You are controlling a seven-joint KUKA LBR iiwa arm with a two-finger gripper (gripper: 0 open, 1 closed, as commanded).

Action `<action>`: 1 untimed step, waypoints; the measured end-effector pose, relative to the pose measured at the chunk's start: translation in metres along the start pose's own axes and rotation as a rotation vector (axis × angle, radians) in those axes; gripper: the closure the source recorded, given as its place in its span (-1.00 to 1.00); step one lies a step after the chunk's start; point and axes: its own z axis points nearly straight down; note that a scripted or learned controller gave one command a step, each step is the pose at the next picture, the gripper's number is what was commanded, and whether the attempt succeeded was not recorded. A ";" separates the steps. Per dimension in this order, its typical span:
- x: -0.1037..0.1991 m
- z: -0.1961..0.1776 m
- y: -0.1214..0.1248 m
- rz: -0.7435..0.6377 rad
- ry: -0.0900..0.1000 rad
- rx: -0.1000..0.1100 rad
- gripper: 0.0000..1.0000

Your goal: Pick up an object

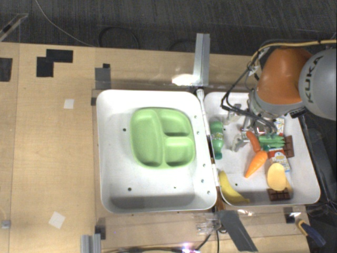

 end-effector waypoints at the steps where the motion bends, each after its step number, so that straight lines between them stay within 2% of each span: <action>1: 0.085 -0.003 -0.007 -0.006 0.001 0.001 -1.00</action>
